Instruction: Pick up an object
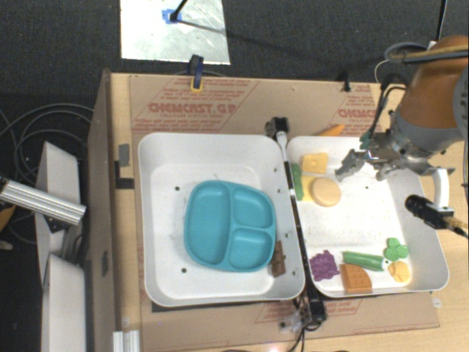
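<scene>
Camera view: gripper [364,161], jaws spread, holding nothing, hangs in right bin [432,270]. Nearest target, round tan toy bun [325,192], lies just below-left of fingertips. Probably light, rigid, smooth; grip across its width.

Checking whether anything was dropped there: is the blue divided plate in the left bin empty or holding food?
Empty. The blue divided plate lies flat in the left bin, all three compartments showing bare blue.

Divided plate [229,226] in left bin [157,196]; toy foods [357,262] in right bin [421,237], end effector [366,163] above.
</scene>
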You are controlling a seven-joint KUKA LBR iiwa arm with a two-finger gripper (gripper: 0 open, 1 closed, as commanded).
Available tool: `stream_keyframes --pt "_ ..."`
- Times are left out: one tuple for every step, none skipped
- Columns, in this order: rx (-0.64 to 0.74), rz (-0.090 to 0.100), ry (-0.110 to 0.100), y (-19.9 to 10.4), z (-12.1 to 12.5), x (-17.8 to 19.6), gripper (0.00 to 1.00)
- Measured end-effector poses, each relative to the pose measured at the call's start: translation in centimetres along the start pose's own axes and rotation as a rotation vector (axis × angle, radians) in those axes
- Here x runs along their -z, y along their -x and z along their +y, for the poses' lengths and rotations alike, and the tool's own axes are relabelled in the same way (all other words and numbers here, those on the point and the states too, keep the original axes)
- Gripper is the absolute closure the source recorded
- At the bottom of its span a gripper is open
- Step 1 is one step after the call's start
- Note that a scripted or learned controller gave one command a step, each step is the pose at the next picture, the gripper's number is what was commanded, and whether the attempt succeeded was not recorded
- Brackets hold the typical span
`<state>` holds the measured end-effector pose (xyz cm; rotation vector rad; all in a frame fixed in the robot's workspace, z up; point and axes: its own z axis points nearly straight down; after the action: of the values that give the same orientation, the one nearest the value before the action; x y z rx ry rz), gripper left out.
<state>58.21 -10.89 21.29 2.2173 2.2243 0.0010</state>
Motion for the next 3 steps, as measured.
stream_keyframes --pt "0.004 -0.002 0.0 -2.0 4.3 -13.1 0.0" --pt "0.003 -0.001 0.007 -1.9 8.9 -12.7 0.0" --pt "0.003 0.0 -0.012 -1.7 8.5 -11.8 1.0"
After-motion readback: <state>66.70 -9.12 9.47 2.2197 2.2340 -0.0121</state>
